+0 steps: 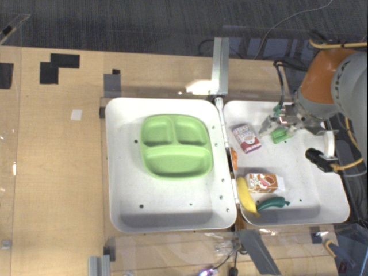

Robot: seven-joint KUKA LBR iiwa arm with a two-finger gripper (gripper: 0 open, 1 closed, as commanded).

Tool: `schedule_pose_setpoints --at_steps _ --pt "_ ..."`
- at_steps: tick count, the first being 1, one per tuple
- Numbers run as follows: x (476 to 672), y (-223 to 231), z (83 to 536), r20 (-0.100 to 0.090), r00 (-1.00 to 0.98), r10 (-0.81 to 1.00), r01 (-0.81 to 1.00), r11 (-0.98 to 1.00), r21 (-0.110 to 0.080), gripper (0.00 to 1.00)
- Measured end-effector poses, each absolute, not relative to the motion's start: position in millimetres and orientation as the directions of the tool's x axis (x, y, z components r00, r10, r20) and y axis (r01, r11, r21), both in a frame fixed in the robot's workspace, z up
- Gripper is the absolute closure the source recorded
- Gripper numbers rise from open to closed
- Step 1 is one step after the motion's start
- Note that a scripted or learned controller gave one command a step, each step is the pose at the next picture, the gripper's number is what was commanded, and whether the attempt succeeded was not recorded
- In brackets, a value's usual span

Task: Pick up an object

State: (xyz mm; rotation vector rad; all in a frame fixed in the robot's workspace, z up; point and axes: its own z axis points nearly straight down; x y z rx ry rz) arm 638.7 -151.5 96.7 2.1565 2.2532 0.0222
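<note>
My gripper [280,124] hangs over the far part of the right bin [322,209], under the orange band [318,79] of the arm. A small green object [279,135] lies right at its tip; whether it is gripped cannot be made out. A pink and white packet [246,138] lies to the left of the gripper. Near the bin's front left corner sit an orange and white carton [263,182], a yellow banana [245,195] and a dark green, cucumber-like piece [272,203].
The left bin [123,206] holds a light green divided plate [175,145]. A metal rail [227,154] divides the two bins. Black cables [336,163] run along the right bin's right side beside the arm.
</note>
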Motion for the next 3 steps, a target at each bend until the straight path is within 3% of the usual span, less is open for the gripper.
schedule_pose_setpoints --at_steps 1,2,3 --pt "639.9 -200 89 -0.003 -0.064 0.998 0.998 0.064 0.01 0.0" --pt "643.4 -198 103 -0.005 -0.07 0.998 0.997 0.07 0.019 1.0" --pt "643.4 -198 103 -0.005 -0.07 0.998 0.997 0.07 0.019 0.0"
